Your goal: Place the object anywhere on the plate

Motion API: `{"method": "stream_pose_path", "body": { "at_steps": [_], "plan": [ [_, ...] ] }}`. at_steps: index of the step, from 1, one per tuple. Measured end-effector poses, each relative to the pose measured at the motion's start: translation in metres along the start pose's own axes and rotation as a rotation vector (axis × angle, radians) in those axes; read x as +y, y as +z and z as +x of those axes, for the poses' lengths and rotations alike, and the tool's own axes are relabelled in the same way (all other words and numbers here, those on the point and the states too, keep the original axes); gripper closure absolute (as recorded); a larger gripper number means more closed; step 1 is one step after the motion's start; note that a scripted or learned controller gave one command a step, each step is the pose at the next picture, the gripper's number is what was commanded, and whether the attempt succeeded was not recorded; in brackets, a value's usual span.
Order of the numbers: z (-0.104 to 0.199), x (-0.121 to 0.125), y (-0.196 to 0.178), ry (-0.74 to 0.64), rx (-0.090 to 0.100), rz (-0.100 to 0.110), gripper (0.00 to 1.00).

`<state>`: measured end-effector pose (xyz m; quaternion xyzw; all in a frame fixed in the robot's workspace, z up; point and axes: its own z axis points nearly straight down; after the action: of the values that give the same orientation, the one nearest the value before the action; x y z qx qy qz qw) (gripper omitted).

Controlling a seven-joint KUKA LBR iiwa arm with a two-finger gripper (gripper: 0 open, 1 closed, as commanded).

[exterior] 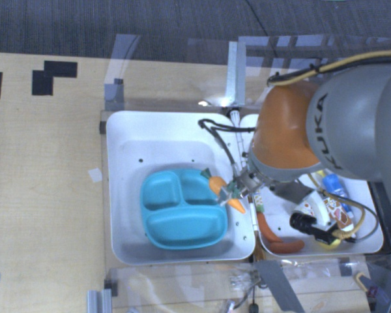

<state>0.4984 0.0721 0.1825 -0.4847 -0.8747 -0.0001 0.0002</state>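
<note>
A blue divided plate lies in the left white bin. At the plate's right rim is an orange toy carrot with a green top; its other end sticks out toward the wall between the bins. My gripper comes down across the carrot's middle and looks shut on it, with orange showing on both sides of the fingers. The carrot sits beside the plate's upper right compartment. Whether it touches the plate I cannot tell.
The right bin holds a reddish-brown sausage, a blue item and a white printed packet. The big grey and orange arm covers much of that bin. A black cable loops over the left bin's far right corner.
</note>
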Motion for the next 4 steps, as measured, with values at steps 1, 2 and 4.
{"method": "stream_pose_path", "body": {
  "at_steps": [1,2,4],
  "plan": [
    [0.000,0.000,0.000,0.001,0.000,-0.001,0.00],
    [-0.016,0.031,-0.058,-0.376,-0.004,-0.005,0.00],
    [-0.026,0.032,-0.077,-0.649,-0.005,-0.006,1.00]
  ]
}}
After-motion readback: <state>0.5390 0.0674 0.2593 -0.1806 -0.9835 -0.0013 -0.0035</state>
